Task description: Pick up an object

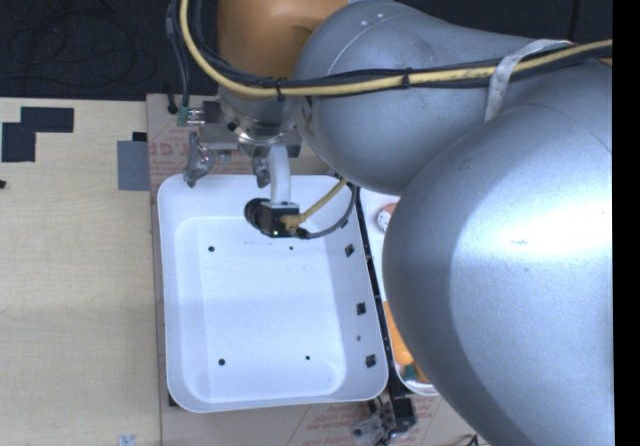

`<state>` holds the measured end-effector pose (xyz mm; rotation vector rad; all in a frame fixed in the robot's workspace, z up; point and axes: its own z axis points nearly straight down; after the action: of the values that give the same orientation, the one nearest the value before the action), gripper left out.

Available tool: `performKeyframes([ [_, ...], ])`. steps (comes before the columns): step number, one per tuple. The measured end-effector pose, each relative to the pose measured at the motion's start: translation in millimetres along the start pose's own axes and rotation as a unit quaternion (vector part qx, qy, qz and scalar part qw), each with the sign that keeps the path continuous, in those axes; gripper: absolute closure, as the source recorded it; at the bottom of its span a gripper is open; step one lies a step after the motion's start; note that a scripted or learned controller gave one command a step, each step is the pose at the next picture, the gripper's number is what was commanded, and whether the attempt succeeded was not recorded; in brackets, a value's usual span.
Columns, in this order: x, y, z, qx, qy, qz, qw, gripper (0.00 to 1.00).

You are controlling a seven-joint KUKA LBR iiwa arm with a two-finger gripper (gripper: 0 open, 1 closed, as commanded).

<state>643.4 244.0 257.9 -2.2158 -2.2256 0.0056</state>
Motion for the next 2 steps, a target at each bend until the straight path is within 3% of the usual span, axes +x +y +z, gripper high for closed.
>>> performKeyframes([
  [1,0,0,0,0.000,0.000,0.000,1.0000,0.00],
  [2,0,-1,51,0.002,-0.001,0.001,1.0000,0.00],
])
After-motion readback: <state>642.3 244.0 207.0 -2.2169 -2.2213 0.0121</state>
